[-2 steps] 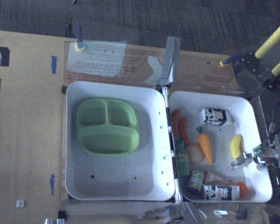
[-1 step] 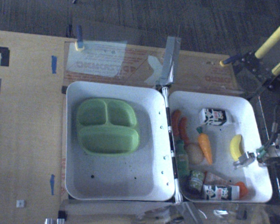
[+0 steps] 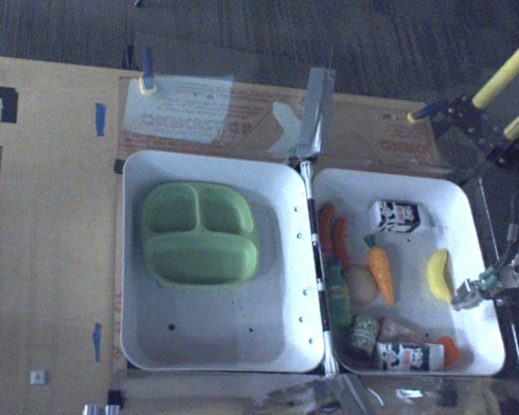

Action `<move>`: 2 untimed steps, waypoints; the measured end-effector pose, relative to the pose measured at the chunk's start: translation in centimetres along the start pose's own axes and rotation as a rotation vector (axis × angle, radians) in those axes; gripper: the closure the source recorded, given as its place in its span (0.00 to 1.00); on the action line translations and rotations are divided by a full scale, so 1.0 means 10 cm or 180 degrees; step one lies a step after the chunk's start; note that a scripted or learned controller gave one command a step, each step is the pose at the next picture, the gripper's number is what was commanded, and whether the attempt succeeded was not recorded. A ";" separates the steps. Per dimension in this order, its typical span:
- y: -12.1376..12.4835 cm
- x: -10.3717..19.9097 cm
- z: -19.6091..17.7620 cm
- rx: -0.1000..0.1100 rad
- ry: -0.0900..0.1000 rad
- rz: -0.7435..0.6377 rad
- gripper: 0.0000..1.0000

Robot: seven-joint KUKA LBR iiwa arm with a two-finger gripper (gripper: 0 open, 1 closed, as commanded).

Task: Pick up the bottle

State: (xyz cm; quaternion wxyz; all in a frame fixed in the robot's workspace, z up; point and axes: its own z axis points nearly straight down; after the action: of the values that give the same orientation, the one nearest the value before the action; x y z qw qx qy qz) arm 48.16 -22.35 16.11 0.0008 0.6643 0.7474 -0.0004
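A white bottle (image 3: 412, 355) with a black-printed label and an orange cap lies on its side against the front wall of the right bin (image 3: 471, 214). A slim green bottle (image 3: 337, 299) lies along that bin's left wall. My gripper (image 3: 474, 290) hangs over the bin's right rim, just right of the banana (image 3: 439, 274). It is well above and to the right of the white bottle and touches neither bottle. Nothing shows in its grasp.
The right bin also holds a small milk carton (image 3: 395, 216), two red sausages (image 3: 333, 233), a carrot (image 3: 380, 272), a pale potato (image 3: 361, 283) and a dark can (image 3: 363, 334). A green divided plate (image 3: 200, 234) sits in the left bin (image 3: 221, 334).
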 end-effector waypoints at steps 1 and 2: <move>0.05 0.49 -1.10 0.0010 0.0002 0.1001 1.00; 0.15 1.39 -1.45 0.0012 0.0000 0.1465 1.00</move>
State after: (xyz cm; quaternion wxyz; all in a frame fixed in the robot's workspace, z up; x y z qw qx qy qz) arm 48.04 -8.36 30.56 -0.0004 0.8173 0.5762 -0.0016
